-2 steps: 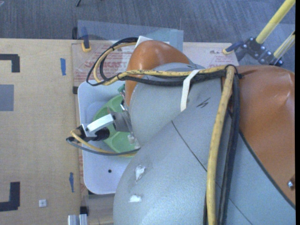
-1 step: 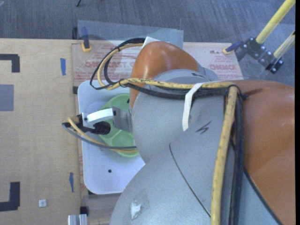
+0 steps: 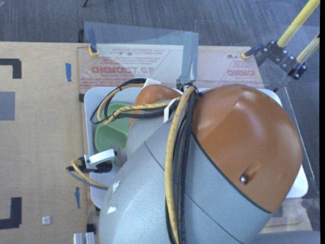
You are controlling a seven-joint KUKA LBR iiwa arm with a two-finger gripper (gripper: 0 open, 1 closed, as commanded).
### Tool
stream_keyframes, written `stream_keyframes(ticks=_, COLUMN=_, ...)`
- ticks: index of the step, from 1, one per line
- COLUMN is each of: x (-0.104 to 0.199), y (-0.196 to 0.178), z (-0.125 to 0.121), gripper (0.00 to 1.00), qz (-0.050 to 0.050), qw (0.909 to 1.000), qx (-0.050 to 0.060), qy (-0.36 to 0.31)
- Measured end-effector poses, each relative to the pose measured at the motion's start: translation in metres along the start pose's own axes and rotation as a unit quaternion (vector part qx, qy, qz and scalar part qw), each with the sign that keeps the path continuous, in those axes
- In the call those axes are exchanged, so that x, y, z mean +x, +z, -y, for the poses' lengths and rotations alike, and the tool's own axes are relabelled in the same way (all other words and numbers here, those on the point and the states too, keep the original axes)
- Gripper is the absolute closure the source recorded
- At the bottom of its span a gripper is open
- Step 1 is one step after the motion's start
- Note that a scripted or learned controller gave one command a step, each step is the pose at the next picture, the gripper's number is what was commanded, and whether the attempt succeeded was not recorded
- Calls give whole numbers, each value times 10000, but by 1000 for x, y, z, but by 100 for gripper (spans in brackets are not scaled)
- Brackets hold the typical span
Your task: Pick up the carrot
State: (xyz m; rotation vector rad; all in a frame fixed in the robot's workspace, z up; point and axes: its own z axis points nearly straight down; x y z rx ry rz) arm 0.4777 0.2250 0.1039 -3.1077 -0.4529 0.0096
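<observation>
My grey arm (image 3: 152,187) reaches in from the right and hangs low over the bins, covering most of both. Its large orange joint cap (image 3: 244,141) lies over the right bin. A smaller orange band (image 3: 155,93) above the wrist sits over the back of the left bin (image 3: 89,116). Whatever lies under the arm is hidden from the camera. A green object (image 3: 112,128) lies in the left bin, beside the arm's left edge and half covered by it.
Black and yellow cables (image 3: 117,91) loop off the wrist over the left bin, and a white connector (image 3: 99,159) juts past its left rim. The wooden bench top (image 3: 40,136) stretches to the left. A corner of the right bin (image 3: 300,187) peeks out. A yellow-legged stand (image 3: 299,19) is at top right.
</observation>
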Motion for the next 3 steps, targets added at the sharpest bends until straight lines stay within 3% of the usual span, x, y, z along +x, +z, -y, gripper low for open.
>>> stream_keyframes(ticks=1, x=-1, y=-9, z=2, gripper=100, qz=23, qw=10000, qx=6, qy=-27)
stream_keyframes(ticks=2, x=5, y=-99, z=-1, gripper=100, qz=-11, qw=9982, qx=-7, qy=-597)
stream_keyframes(ticks=3, x=1, y=-115, z=-1, gripper=100, qz=-33, qw=9990, qx=-13, qy=454)
